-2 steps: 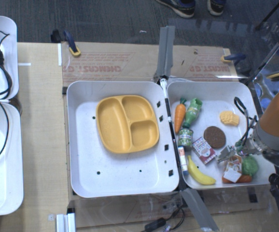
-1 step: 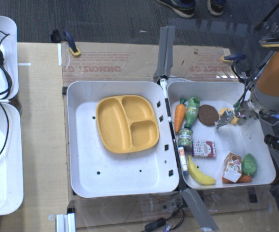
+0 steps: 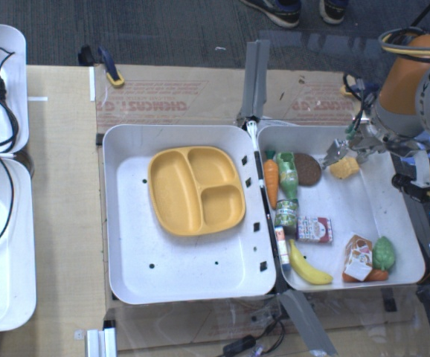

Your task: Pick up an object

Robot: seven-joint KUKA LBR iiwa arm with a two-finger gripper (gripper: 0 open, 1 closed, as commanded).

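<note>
A bench is seen from above, carrying two shallow white bins side by side. The right bin (image 3: 405, 207) is taken as the landmark. Inside it, food items are gathered along its left wall: a carrot (image 3: 271, 182), a green packet (image 3: 287, 174), a small can (image 3: 286, 216) and a banana (image 3: 309, 267) near the front left corner. A brown cookie (image 3: 307, 171) lies toward the back, a small carton (image 3: 315, 230) near the middle, and an orange-and-white packet (image 3: 358, 259) beside a green vegetable (image 3: 384, 253) at the front right.

The gripper (image 3: 338, 155) is lowered into the back of this bin, reaching from its right side. Just beside its tip lies a yellow sponge-like block (image 3: 344, 168), judged to be the object being tried for. Whether the gripper is apart, together or clamped on the block cannot be told.

The block sits close to the back wall, so little room is left behind it; more open floor is found toward the bin's middle and right. To the left of this bin, the other bin (image 3: 126, 259) holds a yellow divided plate (image 3: 197, 190).
</note>
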